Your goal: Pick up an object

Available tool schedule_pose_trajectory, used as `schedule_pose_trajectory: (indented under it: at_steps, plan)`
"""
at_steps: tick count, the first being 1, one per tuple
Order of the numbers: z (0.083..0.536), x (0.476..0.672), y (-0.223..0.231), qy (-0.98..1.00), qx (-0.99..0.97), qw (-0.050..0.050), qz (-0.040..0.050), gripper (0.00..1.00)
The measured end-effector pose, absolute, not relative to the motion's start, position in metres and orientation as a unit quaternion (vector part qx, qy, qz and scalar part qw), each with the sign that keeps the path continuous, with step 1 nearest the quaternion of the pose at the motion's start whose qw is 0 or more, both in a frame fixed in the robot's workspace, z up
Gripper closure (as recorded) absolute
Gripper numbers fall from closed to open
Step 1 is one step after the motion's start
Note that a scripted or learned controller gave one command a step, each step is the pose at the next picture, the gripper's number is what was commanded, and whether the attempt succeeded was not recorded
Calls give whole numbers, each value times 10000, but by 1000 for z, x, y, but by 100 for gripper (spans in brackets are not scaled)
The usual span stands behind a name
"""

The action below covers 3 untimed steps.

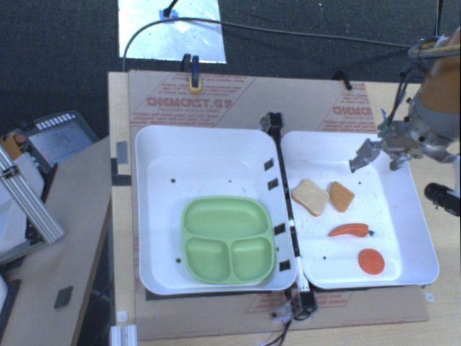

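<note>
Nearest the lens, a green divided plate [228, 240] is sitting in the left bin [155, 164], toward that bin's front edge, far to the left of the pincer [379, 158] and well below it in the frame. Across the dark central divider, the right bin [410, 193] is holding four food pieces. A red round slice [371, 261] is lying at the front of that bin, almost straight below the pincer in the frame and well apart from it. A red-orange chili-shaped piece [349, 230] is lying just behind the slice, below the pincer and slightly to its left. An orange wedge [341, 196] is resting closer, just below and to the left of the pincer's left finger [362, 157], not touching it. A tan bread slice [310, 197] is lying just beside the wedge, on its far side from the pincer.

The pincer is hanging over the rear part of the right bin, reaching in from the right on the grey arm [441, 99]. Its two fingers are standing spread apart, with nothing between them; only the white bin floor is showing in the gap.
</note>
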<state>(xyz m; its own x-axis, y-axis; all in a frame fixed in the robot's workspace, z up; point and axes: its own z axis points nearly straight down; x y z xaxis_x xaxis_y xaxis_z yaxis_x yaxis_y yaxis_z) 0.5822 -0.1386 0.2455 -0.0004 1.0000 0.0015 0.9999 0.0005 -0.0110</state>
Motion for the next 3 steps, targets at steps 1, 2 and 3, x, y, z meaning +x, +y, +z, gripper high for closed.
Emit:
schedule_pose_trajectory:
  at_steps: [1, 2, 3]
  plan:
    - [253, 584, -138, -7081, -7061, -5, -4, 0]
    - [191, 583, -139, -7075, -7067, 3, 2, 0]
    - [137, 578, -148, -7073, -7069, 6, 5, 0]
